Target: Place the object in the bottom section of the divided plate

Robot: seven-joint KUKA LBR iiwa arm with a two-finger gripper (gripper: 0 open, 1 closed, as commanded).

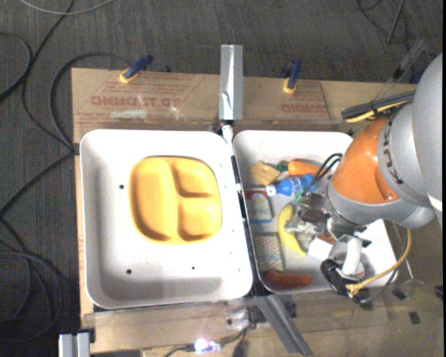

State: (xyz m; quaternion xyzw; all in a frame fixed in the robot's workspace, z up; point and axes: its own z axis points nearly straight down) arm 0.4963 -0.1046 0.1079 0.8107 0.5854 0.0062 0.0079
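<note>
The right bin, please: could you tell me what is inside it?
Inside the right bin lie a banana, a carrot, a blue bottle, a tan piece and a hot dog. The arm covers the bin's right part, so anything beneath cannot be seen.

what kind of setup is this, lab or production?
Probably a research lab bench: two shallow white plastic bins on a cardboard sheet held by blue-and-yellow spring clamps, loose cables on grey carpet, toy food beside a yellow divided plate.

Open above the yellow divided plate (177, 198) in the left bin (104, 274); crowded right bin (372, 280), banana (288, 229), sausage (287, 279) and arm (372, 177) blocking.
</note>
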